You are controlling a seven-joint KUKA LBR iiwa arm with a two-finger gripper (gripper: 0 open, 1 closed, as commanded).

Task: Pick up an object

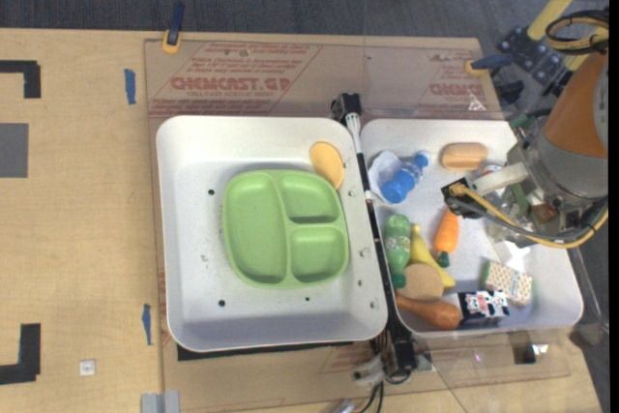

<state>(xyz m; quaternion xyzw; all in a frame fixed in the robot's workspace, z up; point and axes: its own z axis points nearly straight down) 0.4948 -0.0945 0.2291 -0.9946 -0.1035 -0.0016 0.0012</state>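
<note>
In the camera view, loose toys crowd the right bin (556,256), apparently dumped there for picking, and the left bin (189,208) bears a green divided plate (285,227). The gripper (519,211) hangs low over the right bin, between the carrot (446,232) and a patterned packet (510,282). I cannot tell whether it is open or closed, and I see nothing held.
</note>
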